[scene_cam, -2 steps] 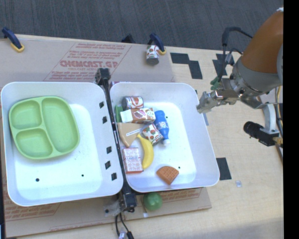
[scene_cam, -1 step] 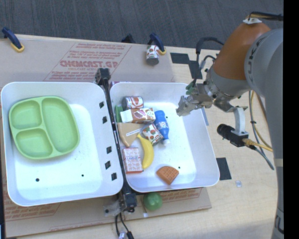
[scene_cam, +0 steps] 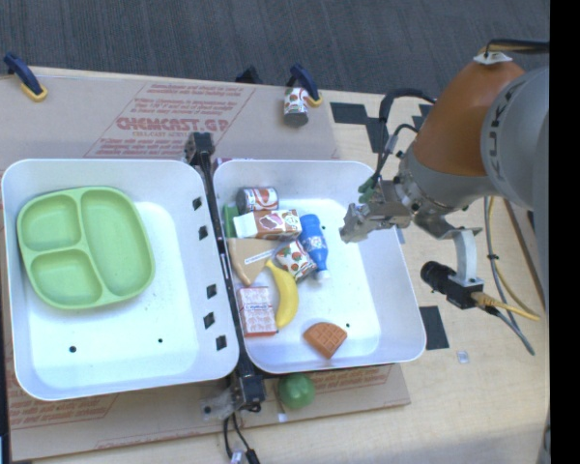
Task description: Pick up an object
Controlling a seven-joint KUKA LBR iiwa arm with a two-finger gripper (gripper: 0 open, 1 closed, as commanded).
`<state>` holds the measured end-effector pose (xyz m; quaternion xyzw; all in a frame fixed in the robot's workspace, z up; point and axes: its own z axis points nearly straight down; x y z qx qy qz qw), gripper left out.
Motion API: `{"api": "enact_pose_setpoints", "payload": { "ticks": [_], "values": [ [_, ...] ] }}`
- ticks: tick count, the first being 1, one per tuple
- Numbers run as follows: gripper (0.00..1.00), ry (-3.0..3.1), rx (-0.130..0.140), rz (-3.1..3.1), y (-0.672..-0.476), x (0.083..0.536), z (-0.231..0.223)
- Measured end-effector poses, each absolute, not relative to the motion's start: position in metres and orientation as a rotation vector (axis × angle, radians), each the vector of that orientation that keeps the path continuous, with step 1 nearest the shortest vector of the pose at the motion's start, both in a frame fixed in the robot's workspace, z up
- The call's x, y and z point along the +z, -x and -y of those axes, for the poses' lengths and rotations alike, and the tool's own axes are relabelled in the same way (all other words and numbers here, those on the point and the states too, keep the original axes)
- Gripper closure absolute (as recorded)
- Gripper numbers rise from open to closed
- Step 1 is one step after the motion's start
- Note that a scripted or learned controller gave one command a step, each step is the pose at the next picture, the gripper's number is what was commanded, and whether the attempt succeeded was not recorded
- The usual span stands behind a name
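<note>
Left bin [scene_cam: 39,356]: holds a green divided plate [scene_cam: 85,246], lying flat toward the far-left corner; rest of the floor bare.
Divider: black clips run down the seam between the two bins.
Right bin [scene_cam: 391,307]: the pickable clutter sits bunched against its left wall.
Pile, far to near: small can [scene_cam: 258,199], brown packet [scene_cam: 274,223], blue bottle [scene_cam: 314,242], a tan wedge [scene_cam: 248,257], banana [scene_cam: 284,295], red-and-white carton [scene_cam: 257,310], waffle-like biscuit [scene_cam: 325,337] alone near the front edge.
Outside the bins: green ball [scene_cam: 295,391] on the cardboard at the front rim.
Gripper [scene_cam: 360,225]: hangs over the right bin's far-right part, above bare white floor, nothing under it.
Jaws: seen from above as one dark lump; cannot tell whether spread or pressed together. Nothing visible between them.
Key relation: every candidate lies to the left of the jaws. Nearest is the blue bottle, close by, long axis running roughly far-to-near.
Judgement: task not begun in earnest; a short shift left, then a descent, looks needed. Crowding around the bottle may foul a clean grip.
</note>
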<state>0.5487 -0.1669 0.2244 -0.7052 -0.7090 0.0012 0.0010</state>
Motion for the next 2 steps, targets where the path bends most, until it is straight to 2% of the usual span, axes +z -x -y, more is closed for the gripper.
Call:
{"api": "enact_pose_setpoints", "payload": {
  "ticks": [1, 2],
  "values": [
    [1.00, 2.215, 0.000, 2.228, -0.5783, 0.2416, 0.1768],
    [0.00, 2.214, 0.001, 2.228, -0.5782, 0.2413, 0.1767]
  ]
}}
